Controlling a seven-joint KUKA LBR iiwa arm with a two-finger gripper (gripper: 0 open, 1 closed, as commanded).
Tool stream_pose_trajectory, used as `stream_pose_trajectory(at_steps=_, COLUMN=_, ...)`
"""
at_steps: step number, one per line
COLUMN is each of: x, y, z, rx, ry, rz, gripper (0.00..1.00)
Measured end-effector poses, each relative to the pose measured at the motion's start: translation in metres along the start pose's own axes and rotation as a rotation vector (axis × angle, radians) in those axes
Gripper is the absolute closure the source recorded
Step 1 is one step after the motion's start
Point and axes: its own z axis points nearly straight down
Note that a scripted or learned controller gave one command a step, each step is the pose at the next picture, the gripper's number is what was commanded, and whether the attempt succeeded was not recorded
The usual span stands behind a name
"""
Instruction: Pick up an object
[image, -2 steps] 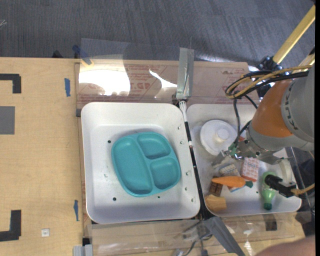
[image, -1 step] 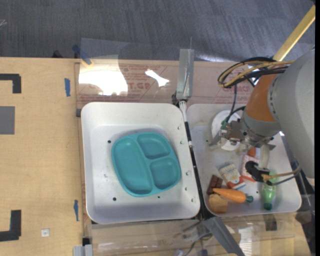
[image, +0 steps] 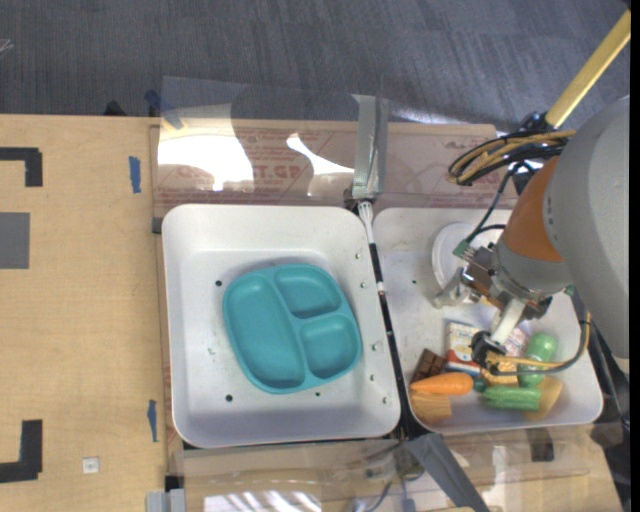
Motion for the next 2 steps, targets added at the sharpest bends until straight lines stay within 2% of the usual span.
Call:
stream_pose_trajectory(at_steps=1, x=0.0177, y=0.0026, z=0.0006, rx=-0.001, ry=-0.004, rz=0.431, gripper=0.00)
stream_pose_trajectory(at_steps=2, x=0.0176, y=0.0027, z=0.0005, rx=0.000, ry=-0.004, rz=0.431, gripper=0.00)
